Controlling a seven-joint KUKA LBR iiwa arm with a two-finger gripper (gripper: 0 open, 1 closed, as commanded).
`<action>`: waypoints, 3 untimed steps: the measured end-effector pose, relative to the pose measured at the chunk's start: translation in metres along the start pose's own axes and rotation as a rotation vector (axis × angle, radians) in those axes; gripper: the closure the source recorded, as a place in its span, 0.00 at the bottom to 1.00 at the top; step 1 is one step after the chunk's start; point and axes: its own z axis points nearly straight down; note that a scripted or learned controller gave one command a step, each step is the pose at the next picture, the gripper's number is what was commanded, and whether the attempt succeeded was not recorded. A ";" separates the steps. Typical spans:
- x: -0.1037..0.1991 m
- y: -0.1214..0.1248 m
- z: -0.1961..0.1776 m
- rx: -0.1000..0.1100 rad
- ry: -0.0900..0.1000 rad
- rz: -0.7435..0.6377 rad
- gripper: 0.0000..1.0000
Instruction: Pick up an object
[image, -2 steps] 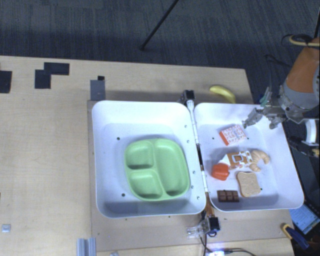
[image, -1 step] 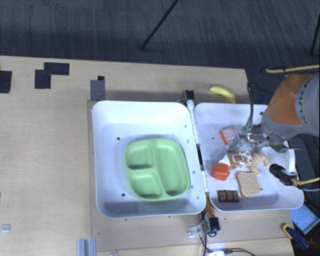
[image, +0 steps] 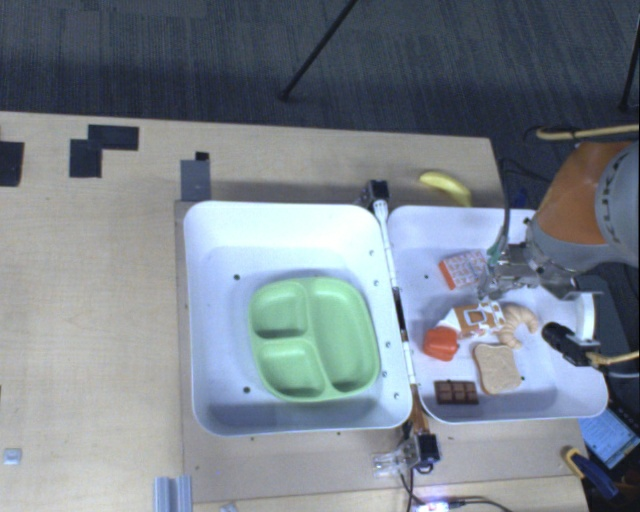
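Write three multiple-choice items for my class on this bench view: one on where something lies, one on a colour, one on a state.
1. Where does the green divided tray lie?
A. In the left bin
B. In the right bin
C. On the bare bench

2. What colour is the banana behind the right bin?
A. Red
B. Yellow
C. Blue

3. How is the chocolate bar placed?
A. Lying flat on the bin floor
B. Lifted in the air
C. Stacked on the tray

Key: 1 A, the tray fills the left bin. 2 B, it is plainly yellow. 3 A, it rests flat near the bin's front edge, apart from the hand.
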 end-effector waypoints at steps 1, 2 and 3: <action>0.000 0.000 0.000 0.000 0.000 0.000 0.00; 0.001 0.001 -0.011 -0.003 0.000 -0.002 1.00; -0.048 0.036 -0.026 0.006 0.000 0.002 1.00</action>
